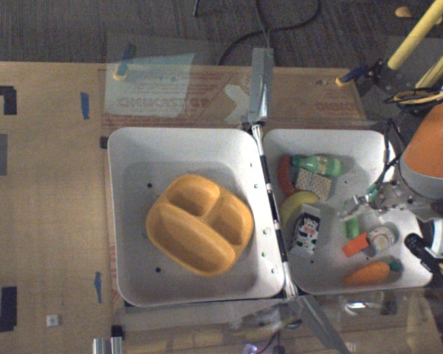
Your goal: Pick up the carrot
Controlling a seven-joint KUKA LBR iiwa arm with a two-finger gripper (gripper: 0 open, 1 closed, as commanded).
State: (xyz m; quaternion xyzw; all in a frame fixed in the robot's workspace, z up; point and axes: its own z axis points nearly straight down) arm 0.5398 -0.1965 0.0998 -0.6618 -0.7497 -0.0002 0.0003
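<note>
The carrot [369, 273], orange with a small green top at its right end, lies flat near the front wall of the right bin [325, 140]. My gripper [365, 201] hangs over the middle right of that bin, up and back from the carrot and well apart from it. Below it lie a green block [352, 227] and a small round can [381, 238]. The grey arm with its orange band [430, 150] comes in from the right edge.
The right bin also holds a green bottle [319, 165], a checked cracker [312, 184], a red piece [283, 175], a yellow piece [298, 200], a cow-print carton [306, 231] and an orange-red piece [355, 245]. An orange divided plate [199, 223] lies in the left bin [133, 153].
</note>
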